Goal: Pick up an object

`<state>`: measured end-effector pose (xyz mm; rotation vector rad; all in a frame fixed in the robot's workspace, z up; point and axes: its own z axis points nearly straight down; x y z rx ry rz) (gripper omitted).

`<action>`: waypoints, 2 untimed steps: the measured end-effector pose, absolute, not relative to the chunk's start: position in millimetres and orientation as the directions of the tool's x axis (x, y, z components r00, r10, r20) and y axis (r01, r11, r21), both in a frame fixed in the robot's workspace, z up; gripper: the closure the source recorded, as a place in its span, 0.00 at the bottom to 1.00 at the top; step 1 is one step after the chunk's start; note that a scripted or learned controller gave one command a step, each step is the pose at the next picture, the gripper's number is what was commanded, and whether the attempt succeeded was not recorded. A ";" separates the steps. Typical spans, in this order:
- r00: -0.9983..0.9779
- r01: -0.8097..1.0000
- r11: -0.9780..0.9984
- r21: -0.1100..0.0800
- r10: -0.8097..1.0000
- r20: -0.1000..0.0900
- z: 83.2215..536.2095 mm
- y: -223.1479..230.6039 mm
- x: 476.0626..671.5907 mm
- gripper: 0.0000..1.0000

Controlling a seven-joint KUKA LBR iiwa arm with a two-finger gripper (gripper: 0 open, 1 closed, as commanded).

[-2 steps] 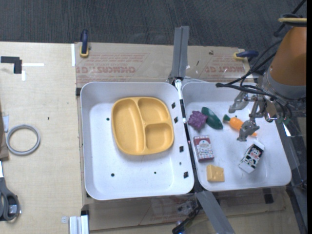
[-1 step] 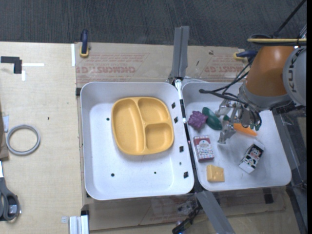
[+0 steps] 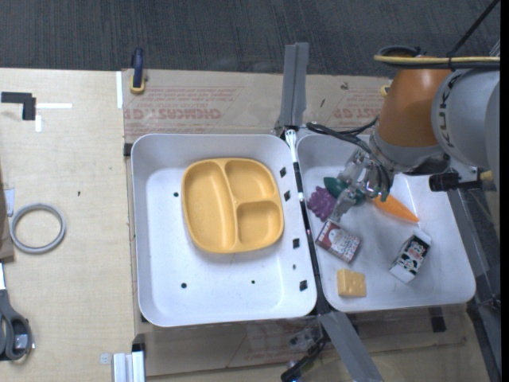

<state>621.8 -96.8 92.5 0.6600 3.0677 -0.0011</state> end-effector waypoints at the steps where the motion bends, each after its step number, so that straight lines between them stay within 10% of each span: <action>1: -0.748 0.664 0.748 0.000 0.664 -0.003 92.4 -101.0 623.4 0.00; 2: -0.510 0.860 0.510 0.000 0.860 -0.002 91.8 -105.3 630.2 0.00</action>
